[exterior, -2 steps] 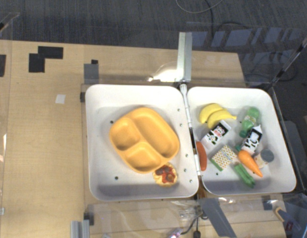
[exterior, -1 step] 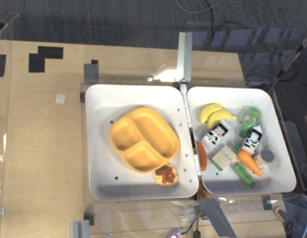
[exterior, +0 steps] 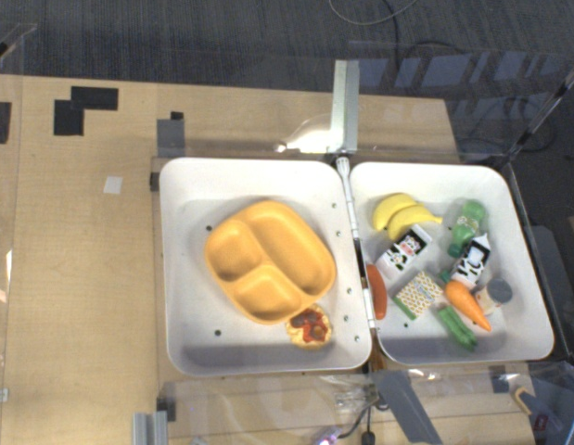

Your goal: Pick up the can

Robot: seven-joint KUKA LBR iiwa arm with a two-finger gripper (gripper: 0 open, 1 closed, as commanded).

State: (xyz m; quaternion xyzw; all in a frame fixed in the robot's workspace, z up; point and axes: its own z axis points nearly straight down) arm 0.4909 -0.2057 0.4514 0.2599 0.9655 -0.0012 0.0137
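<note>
A light wood-grain desk (exterior: 82, 295) is carrying two shallow white bins side by side, with dark carpet lying beyond it. The left bin (exterior: 180, 248) is holding a smooth yellow plastic plate (exterior: 268, 260) with three compartments and rounded corners, sitting tilted in the middle. The right bin (exterior: 514, 197) is holding a crowded heap of small things, and several are overlapping, so their edges are proving hard to separate.

Two yellow bananas (exterior: 404, 213) are curving together near the right bin's upper left. A glossy green item (exterior: 469, 219) is lying beside them; its shape is staying too blurred to name. Two small black-and-white cartons are standing below, the first carton (exterior: 404, 250) just under the bananas and the second carton (exterior: 470, 260) touching the green item. An orange carrot (exterior: 467, 306) is tapering toward the lower right, partly covering a long green vegetable (exterior: 456, 329). A flat speckled packet (exterior: 418, 295) is lying just left of the carrot. A red sausage-shaped piece (exterior: 376, 292) is pressing against the divider between the bins. A small red clustered piece (exterior: 311, 325) is touching the plate's lower edge.

The can (exterior: 498, 292) is appearing as a small dull grey round shape just right of the carrot, near the right bin's right wall; its sides are being hidden.

How the gripper is standing cannot be told.
</note>
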